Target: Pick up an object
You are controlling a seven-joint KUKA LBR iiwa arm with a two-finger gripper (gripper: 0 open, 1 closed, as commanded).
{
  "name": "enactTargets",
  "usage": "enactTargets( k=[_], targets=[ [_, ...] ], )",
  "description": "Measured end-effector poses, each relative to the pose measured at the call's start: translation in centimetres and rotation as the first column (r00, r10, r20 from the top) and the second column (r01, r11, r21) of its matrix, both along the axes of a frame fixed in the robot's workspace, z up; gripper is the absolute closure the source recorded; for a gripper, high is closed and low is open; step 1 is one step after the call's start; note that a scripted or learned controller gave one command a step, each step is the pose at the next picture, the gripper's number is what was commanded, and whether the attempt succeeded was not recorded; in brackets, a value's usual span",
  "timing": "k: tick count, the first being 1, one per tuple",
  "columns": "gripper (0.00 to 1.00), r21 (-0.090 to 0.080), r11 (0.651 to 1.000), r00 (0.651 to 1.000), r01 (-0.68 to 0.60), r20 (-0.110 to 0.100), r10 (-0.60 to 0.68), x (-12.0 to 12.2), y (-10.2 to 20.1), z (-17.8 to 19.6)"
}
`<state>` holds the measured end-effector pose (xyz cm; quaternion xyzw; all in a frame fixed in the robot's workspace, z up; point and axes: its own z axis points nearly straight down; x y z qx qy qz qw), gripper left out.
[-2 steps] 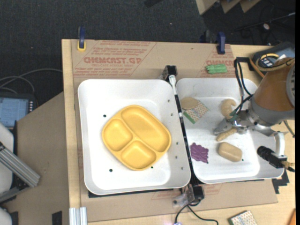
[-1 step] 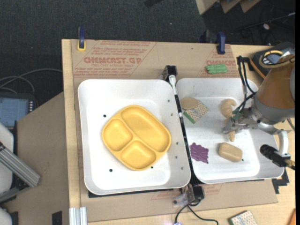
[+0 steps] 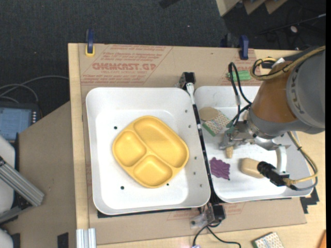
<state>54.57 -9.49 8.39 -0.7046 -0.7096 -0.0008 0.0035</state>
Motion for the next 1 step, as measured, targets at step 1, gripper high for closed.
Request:
enactTargets(
  k=[1],
  targets=[
    [1.0,-0.002,1.0,1.0,-0.002,0.014,0.002,-1.86,6.99,10.67]
  ],
)
